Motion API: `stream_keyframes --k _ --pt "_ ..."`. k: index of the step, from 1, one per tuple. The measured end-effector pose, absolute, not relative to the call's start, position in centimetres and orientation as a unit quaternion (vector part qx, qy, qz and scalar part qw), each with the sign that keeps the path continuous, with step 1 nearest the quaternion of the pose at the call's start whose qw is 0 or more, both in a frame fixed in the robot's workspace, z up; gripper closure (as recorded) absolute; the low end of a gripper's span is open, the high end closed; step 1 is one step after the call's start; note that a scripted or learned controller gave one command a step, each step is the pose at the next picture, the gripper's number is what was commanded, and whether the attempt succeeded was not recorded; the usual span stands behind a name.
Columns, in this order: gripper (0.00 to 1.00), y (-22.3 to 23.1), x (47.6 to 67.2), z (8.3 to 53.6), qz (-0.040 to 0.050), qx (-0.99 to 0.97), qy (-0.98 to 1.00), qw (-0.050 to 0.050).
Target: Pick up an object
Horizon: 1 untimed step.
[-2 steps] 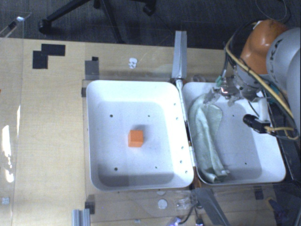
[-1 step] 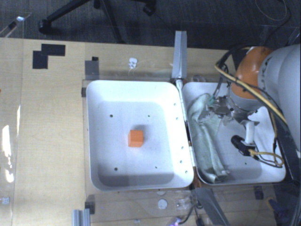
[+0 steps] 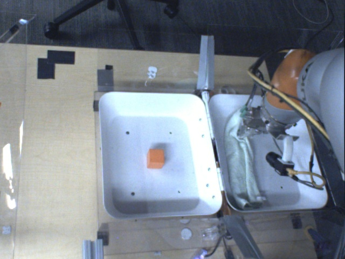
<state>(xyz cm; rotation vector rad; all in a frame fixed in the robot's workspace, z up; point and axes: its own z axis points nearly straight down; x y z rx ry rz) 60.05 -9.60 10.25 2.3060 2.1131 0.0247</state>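
Observation:
A small orange cube (image 3: 156,158) lies near the middle of the left white bin (image 3: 116,198). A pale grey-green cloth (image 3: 242,161) is bunched along the left side of the right bin (image 3: 302,198). My gripper (image 3: 249,127) reaches down into the right bin from the right, at the cloth's upper part. Its tips are down against the cloth folds, and I cannot make out their spacing or whether cloth is between them.
A grey metal post (image 3: 205,63) stands at the back between the two bins. Black and yellow cables (image 3: 294,172) loop off the arm over the right bin. A chair base (image 3: 113,7) sits on the dark floor beyond the bench.

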Motion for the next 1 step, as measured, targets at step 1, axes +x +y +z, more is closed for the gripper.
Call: stream_keyframes --k 1 --pt "1.0 -6.22 66.41 22.06 0.0013 0.769 0.64 0.002"
